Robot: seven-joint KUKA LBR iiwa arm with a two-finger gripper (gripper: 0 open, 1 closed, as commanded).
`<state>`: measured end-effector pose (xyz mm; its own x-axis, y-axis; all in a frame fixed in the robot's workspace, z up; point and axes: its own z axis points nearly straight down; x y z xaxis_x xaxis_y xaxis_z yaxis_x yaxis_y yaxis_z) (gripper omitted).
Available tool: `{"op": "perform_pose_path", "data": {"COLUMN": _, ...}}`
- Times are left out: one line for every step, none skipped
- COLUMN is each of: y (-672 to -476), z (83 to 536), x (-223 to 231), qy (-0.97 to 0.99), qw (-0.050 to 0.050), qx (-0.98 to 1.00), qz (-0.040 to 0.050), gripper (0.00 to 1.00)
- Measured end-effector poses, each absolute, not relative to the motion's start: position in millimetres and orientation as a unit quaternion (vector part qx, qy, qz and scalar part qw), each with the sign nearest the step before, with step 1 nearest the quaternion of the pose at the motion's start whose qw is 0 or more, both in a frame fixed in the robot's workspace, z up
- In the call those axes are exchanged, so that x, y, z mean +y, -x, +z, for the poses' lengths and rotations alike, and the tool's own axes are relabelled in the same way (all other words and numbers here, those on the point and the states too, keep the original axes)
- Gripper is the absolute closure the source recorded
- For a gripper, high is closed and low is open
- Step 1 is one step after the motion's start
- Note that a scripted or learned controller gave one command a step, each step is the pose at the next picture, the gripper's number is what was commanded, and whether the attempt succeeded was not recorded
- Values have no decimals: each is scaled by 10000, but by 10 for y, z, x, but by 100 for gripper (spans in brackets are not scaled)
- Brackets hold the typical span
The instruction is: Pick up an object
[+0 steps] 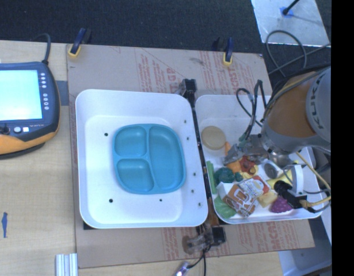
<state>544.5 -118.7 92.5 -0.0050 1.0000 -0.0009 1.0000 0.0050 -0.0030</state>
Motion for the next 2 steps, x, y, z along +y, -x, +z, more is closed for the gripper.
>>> {"op": "perform_pose_path", "data": {"y": -5477, "z": 1060, "x": -1211, "qy": 7040, "qw": -43, "qx": -7102, "qz": 1, "gripper": 100}}
{"op": "perform_pose_path", "data": {"y": -5609, "z": 1924, "x": -469, "qy": 7050, "qw": 5, "qx": -7092, "qz": -4, "gripper": 100}}
